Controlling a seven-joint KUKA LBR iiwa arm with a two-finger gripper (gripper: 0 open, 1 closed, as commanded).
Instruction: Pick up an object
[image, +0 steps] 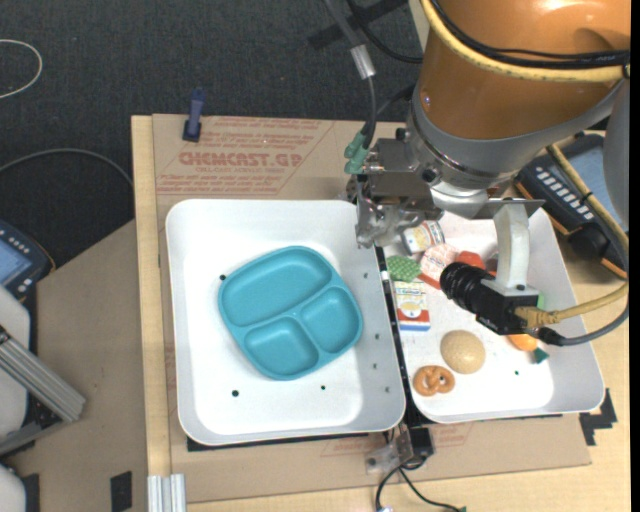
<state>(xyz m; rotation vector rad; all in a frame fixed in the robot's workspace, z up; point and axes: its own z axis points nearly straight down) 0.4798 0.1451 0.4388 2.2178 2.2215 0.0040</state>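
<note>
- Brown bench board (250, 160) with red print, lying on dark carpet, carries two shallow white bins side by side; you look down on both at a slant.
- Right bin (570, 385): holds the loose objects you could pick, crowded toward its 9 o'clock wall.
- Small carton (411, 303), white with red and blue print, lies just beside the wall shared by the bins.
- Green checked piece (402, 268) sits at the carton's 12 o'clock, touching or nearly touching it.
- Small jar (424, 238) with a printed label lies tilted at the green piece's 1 o'clock.
- Tan round bun (462, 351) rests at the carton's 4 o'clock, apart from it.
- Pretzel (433, 380) lies just beside the bun at its 7 o'clock.
- Orange bit with a green tip (527, 343) shows at the bun's 3 o'clock, partly hidden by a black fitting.
- Red item (468, 261) peeks out at the jar's 4 o'clock; you cannot tell what it is.
- Gripper (372, 228): hangs over the shared wall at the bins' 12 o'clock end, near the jar; you cannot tell from this angle whether it is clenched or released, and nothing is visibly held.
- Arm (520, 80): grey with an orange band, covering the right bin's 12 o'clock part.
- Left bin (190, 300): contains one teal divided plate (290, 312) with three compartments, lying flat near the middle.
- Blue clip (193, 117) lies on the board's 11 o'clock corner.
</note>
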